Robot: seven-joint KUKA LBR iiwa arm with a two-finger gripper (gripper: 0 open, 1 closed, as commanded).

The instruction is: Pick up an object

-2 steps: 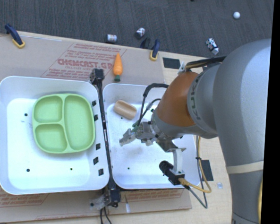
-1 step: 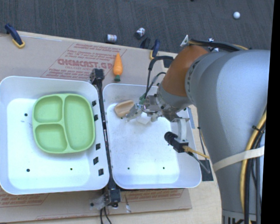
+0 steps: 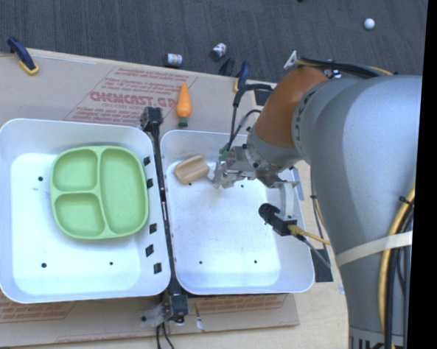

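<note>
While the grey arm with its orange band (image 3: 297, 101) reaches in over the right shallow white bin (image 3: 227, 274), its two-finger gripper (image 3: 224, 176) hangs low near that bin's far edge, just beside a tan, bread-like oblong object (image 3: 191, 169) lying in the bin's far left corner. Whether the pincer is spread or pressed together cannot be told, and nothing is seen pinched in it. The left shallow white bin (image 3: 21, 261) carries a light green plastic plate with three compartments (image 3: 99, 192). An orange carrot-shaped toy (image 3: 184, 101) lies on the cardboard sheet (image 3: 98, 93) beyond the bins.
</note>
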